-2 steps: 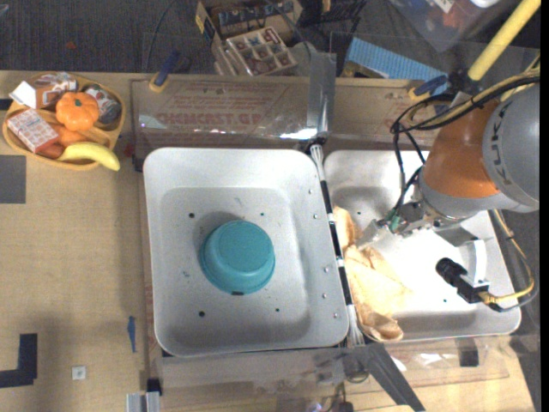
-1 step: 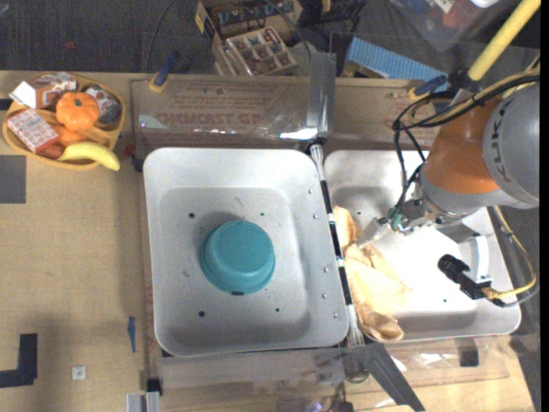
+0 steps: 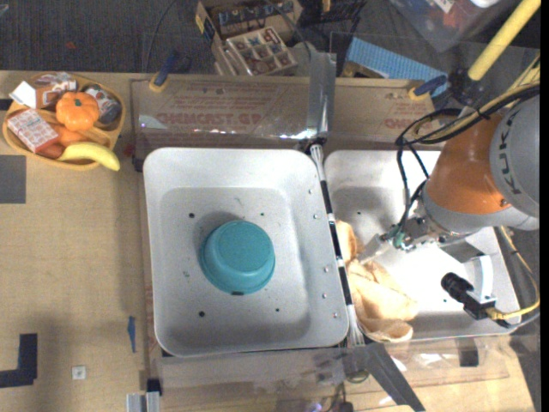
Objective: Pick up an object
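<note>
Robotics lab, as far as I can tell from my feed. The wooden bench (image 3: 60,299) carries two white bins (image 3: 171,187) taped down side by side, backed by a cardboard panel (image 3: 232,114) at 12 o'clock. A grey-and-orange industrial arm (image 3: 472,183) comes in at 3 o'clock with loose black cables (image 3: 412,144). At 10 o'clock sits a bowl of toy food (image 3: 64,127), plastic banana and pumpkin. Past the bench at 12 o'clock there's dark carpet (image 3: 94,15) with boxes of clutter (image 3: 249,28).
</note>
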`<act>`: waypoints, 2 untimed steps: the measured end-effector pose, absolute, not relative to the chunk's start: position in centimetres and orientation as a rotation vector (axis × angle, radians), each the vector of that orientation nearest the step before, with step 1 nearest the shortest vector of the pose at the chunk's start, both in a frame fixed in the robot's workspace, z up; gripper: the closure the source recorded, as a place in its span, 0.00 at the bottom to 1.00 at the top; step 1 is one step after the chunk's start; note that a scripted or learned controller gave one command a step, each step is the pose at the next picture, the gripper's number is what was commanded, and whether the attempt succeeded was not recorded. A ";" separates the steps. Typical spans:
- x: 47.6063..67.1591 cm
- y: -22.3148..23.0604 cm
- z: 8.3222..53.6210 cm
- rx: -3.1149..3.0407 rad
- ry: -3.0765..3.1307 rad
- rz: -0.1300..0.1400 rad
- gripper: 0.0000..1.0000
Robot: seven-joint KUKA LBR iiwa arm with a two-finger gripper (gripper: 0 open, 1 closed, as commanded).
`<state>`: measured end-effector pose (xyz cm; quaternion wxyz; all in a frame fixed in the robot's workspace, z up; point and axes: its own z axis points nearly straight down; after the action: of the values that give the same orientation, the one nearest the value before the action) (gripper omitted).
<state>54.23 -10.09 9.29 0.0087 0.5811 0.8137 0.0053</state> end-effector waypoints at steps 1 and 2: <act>58.1 -12.4 9.2 1.802 2.556 0.015 0.00; 55.6 -10.2 9.3 1.574 2.699 0.013 0.00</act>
<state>55.60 -10.20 9.28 0.0087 0.5037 0.8638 0.0041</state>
